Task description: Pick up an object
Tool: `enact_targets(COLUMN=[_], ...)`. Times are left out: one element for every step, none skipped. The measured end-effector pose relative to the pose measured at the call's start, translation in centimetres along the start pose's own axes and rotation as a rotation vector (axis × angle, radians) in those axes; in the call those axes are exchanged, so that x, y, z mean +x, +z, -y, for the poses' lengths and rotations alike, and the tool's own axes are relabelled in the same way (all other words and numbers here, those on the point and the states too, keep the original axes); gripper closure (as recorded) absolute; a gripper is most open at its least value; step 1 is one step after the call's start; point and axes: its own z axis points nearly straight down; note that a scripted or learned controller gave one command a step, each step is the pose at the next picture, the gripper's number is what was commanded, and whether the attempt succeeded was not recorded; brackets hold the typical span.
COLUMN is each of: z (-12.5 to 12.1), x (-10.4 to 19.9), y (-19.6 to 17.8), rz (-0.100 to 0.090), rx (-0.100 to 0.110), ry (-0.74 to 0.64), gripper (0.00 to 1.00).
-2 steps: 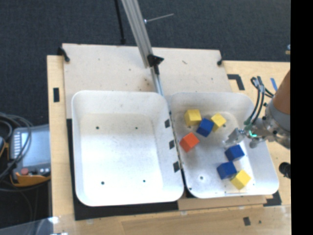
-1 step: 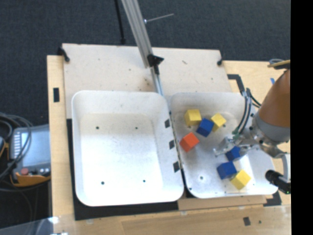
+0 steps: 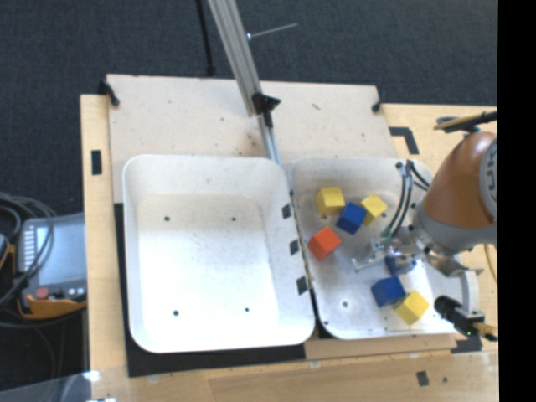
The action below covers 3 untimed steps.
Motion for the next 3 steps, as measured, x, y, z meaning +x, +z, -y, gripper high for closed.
enact_targets(z=[-0.4,-0.5,-1.2], x=[-0.2,-0.1,0.1], y=[-0.1,-1.1,-7.4], rz=[0.004,0.001,-0.003], rx=[-0.014,-0.018,0.000], ry=[-0.001,0.003,-0.009], gripper=[0.00,1.00,1.00])
